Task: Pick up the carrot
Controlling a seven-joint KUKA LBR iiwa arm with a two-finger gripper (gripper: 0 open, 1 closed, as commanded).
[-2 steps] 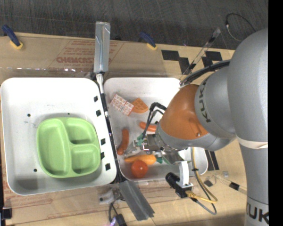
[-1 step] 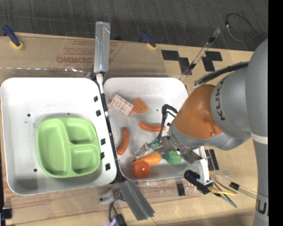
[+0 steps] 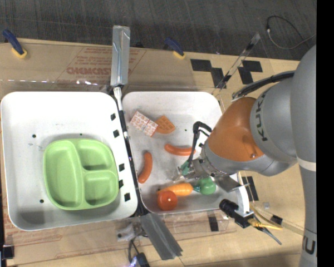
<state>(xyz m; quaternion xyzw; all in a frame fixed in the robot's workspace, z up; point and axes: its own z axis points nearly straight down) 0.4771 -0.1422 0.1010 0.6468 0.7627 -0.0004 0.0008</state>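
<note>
The carrot (image 3: 180, 190) is orange with a green leafy end (image 3: 207, 187). It lies near the front wall of the right bin (image 3: 172, 102), touching a red tomato (image 3: 167, 200) on its left. My gripper (image 3: 192, 173) hangs just above the carrot's middle, below the orange band of the wrist (image 3: 239, 138). The wrist hides the back part of the gripper. The carrot rests on the bin floor.
The right bin also holds two sausages (image 3: 178, 148) (image 3: 145, 167), a pink wafer (image 3: 143, 123) and an orange waffle piece (image 3: 165, 125). A green divided plate (image 3: 80, 174) sits in the left bin (image 3: 22, 110). A metal divider (image 3: 119, 54) stands between the bins.
</note>
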